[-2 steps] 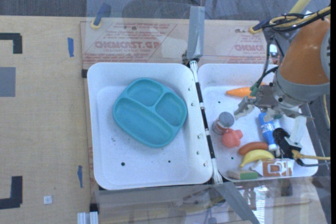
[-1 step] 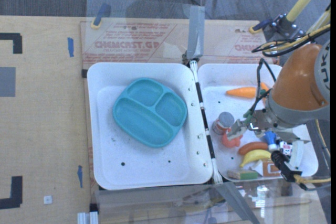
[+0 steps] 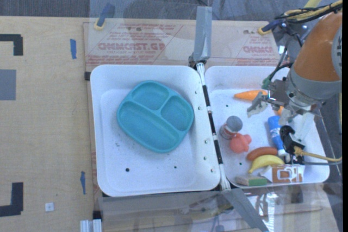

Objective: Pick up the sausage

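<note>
We see the sausage (image 3: 262, 152) lying in the right-hand bin (image 3: 239, 80), just beside the banana (image 3: 266, 162). The gripper (image 3: 267, 103) hangs near the carrot (image 3: 247, 95); whether it is open or closed, we cannot tell.

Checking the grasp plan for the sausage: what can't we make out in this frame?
Camera view:
- Reddish-brown sausage: lower edge covered by the yellow banana.
- Orange carrot: right end hidden behind the gripper.
- White-and-orange carton: print too small to read.
- Green item beside the carton: too blurred to identify.
</note>
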You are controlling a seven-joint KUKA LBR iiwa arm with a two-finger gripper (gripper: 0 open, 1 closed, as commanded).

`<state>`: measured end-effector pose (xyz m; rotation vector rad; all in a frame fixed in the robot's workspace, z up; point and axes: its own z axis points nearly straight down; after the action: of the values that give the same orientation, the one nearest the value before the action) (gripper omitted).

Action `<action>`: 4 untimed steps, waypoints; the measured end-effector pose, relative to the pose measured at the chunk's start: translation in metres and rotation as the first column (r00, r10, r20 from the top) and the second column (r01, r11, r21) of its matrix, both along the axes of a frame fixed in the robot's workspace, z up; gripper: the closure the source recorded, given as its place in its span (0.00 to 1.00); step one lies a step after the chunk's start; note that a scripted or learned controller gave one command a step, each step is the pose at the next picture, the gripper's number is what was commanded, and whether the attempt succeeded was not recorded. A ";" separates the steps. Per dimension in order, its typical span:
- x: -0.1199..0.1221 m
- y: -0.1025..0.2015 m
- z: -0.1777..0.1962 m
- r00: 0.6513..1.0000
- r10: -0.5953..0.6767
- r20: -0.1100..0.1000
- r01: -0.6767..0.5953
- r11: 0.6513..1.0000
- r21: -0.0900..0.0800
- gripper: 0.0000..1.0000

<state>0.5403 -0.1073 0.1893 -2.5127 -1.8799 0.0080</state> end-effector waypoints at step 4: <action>-0.004 0.000 -0.101 0.946 -0.325 0.012 0.325 0.946 0.000 0.00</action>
<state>0.5359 -0.1077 0.0880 -2.7955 -1.4434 -0.0053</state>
